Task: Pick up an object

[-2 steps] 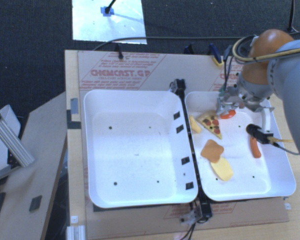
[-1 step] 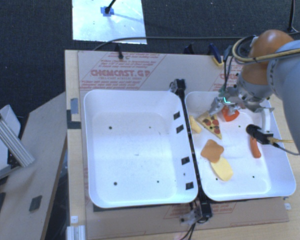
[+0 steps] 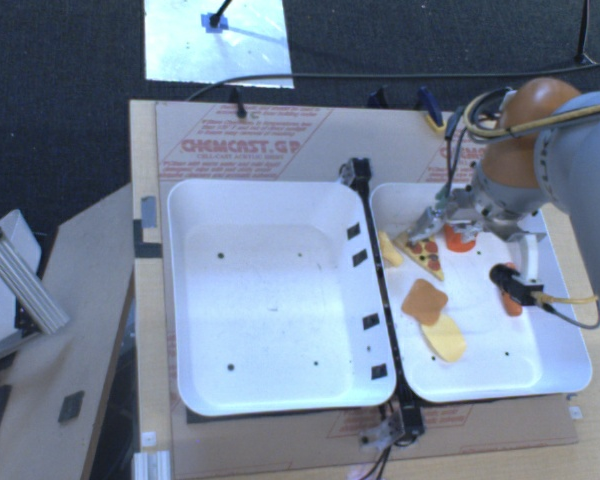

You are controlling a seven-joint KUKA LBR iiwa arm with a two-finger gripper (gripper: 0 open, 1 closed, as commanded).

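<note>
Two white bins side by side on the bench. Left bin [image 3: 270,298] has nothing to grab. Right bin [image 3: 555,368] holds all the candidates.

Arm [image 3: 570,158] comes in from the right, wrist over the far part of the right bin. Gripper [image 3: 427,230] sits low by the pizza slice [image 3: 423,255], near the divider; can't tell if it's released or clenched, nothing visibly held.

Items: yellow piece [image 3: 443,340] nearest, brown piece [image 3: 424,301] touching its far end, red piece [image 3: 460,239] under the wrist, small orange piece [image 3: 513,302] on the right next to a black part of the tool.

Judgement: pizza slice is the target. It's flat, so come straight down, straddle the narrow width, touch the floor before closing. Stay off the divider wall.
</note>
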